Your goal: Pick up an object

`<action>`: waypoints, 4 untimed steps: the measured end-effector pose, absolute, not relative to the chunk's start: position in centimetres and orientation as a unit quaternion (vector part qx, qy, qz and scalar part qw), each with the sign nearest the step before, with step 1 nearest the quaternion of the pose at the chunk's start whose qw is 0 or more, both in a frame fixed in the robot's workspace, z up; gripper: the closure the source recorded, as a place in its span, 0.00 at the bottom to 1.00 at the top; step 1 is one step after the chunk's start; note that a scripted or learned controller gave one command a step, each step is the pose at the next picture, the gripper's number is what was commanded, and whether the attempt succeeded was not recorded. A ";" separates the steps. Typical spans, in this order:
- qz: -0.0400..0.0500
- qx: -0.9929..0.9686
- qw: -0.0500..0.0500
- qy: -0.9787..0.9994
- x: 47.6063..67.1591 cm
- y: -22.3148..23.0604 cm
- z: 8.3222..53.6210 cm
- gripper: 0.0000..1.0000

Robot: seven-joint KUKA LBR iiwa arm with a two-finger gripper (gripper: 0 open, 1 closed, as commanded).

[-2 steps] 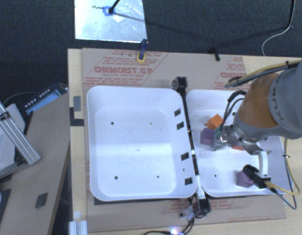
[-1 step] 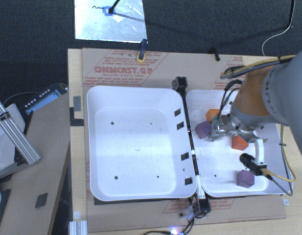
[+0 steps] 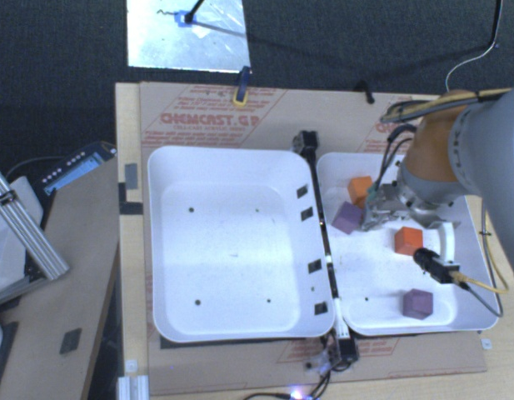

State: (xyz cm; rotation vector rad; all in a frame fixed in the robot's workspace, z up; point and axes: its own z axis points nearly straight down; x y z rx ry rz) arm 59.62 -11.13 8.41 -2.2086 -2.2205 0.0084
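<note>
The right bin (image 3: 456, 319) holds several small blocks: an orange block (image 3: 360, 190) at the back left, a purple block (image 3: 347, 217) just in front of it, an orange-red block (image 3: 408, 240) in the middle and a purple block (image 3: 417, 303) near the front. My gripper (image 3: 375, 217) reaches down into this bin right beside the rear purple block, between it and the orange-red block. The wrist hides the fingertips, and nothing shows between them.
The left bin (image 3: 169, 169) lies beside the right one, with a black-clipped divider (image 3: 316, 223) between them. The grey arm with its orange band (image 3: 440, 144) covers the right bin's back right. A cable (image 3: 469, 283) trails over the right rim.
</note>
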 end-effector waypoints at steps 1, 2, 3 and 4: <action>0.029 -0.710 0.025 -0.704 65.3 -10.7 8.0 1.00; 0.006 -0.706 0.007 -0.708 66.4 -9.2 13.5 1.00; -0.002 -0.703 0.000 -0.711 60.6 1.3 18.7 1.00; -0.002 -0.704 -0.001 -0.710 60.9 0.7 19.6 1.00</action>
